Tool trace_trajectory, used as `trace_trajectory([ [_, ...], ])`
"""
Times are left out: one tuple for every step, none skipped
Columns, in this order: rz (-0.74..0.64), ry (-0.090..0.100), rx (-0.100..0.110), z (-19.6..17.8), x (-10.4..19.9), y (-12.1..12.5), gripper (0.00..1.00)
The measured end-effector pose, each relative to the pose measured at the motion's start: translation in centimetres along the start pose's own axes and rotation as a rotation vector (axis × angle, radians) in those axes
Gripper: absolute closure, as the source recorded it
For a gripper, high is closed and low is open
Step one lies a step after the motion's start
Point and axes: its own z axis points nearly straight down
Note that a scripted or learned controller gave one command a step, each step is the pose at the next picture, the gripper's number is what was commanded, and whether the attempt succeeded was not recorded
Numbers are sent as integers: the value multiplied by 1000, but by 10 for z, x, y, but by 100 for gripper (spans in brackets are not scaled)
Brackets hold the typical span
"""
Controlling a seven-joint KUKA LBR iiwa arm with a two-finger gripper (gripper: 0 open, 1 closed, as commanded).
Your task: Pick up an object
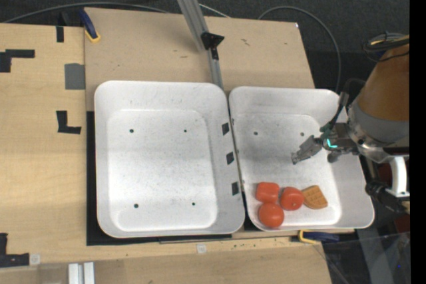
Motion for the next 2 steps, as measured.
trace_trajectory([
  [-2,-1,-4,-2,0,1,0],
  [-1,0,0,44,8,-2,0],
])
